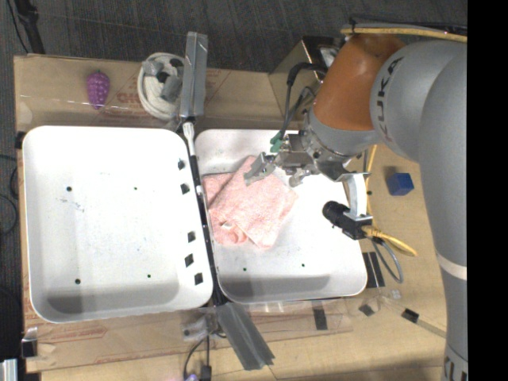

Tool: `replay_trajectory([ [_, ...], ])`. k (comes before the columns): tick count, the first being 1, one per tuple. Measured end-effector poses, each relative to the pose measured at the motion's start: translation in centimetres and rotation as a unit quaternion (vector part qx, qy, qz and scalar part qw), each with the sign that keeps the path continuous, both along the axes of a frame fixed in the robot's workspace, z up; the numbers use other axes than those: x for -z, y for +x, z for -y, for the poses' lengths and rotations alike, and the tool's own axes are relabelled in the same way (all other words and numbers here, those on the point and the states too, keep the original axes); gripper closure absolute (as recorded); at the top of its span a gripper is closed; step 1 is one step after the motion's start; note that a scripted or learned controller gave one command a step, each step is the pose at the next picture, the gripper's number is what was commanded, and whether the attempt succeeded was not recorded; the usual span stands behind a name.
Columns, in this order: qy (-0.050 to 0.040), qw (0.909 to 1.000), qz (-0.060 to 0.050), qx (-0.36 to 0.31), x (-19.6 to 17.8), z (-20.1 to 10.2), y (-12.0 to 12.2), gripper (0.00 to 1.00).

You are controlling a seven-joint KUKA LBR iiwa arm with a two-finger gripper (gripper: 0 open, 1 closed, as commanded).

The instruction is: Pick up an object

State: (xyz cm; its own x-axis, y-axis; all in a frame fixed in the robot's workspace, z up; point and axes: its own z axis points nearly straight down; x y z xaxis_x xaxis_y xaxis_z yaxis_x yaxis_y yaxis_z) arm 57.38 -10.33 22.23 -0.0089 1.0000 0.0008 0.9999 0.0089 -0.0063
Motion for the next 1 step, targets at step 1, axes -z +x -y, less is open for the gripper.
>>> replay_trajectory([
  [1,-0.0008,0.9999,0.0,-0.015,11.36,2.44,6.57,0.0],
])
